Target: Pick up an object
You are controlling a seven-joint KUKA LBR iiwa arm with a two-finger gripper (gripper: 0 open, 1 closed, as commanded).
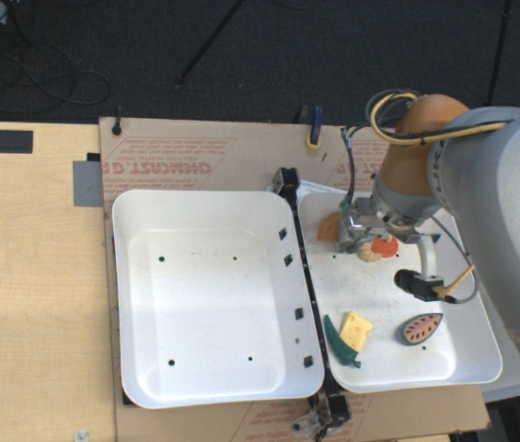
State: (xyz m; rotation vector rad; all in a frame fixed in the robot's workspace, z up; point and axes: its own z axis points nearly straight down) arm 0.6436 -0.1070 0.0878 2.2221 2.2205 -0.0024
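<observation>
In the camera view, the end effector [359, 231] is seen lowered into the far part of the right bin [476, 371]. How far it is opened cannot be told, nor whether anything is held. A brown object [329, 227] lies just left of it; a cream lump [370, 253] and an orange piece [386, 245] lie touching just below it. A yellow block [356, 330] is set well nearer.

Grey arm [480, 182] over right bin [462, 362], yellow block [357, 330], green strip [338, 341], left bin [149, 247]
</observation>
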